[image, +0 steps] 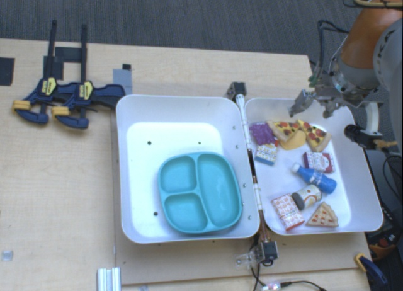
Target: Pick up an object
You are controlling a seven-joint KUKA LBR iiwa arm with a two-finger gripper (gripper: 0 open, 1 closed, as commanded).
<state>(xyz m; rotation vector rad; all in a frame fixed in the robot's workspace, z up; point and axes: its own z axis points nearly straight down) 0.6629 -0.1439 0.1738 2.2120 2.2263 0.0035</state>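
The right bin (359,157) holds several small toy items: a purple grape bunch (261,133), pizza slices (296,133) near the back, a blue bottle (317,179), a red box (317,162), a small brown-topped bottle (306,196), a red-and-white packet (287,211) and another pizza slice (322,216) at the front. My gripper (315,105) hangs over the bin's back edge, above and just behind the pizza slices. Its fingers (301,103) are spread apart with nothing between them.
The left bin (135,126) holds a teal divided tray (199,191). Two blue-and-yellow clamps (63,97) lie on the bench at the left. A hinge bar (247,151) runs between the bins. Cables trail at the right and front.
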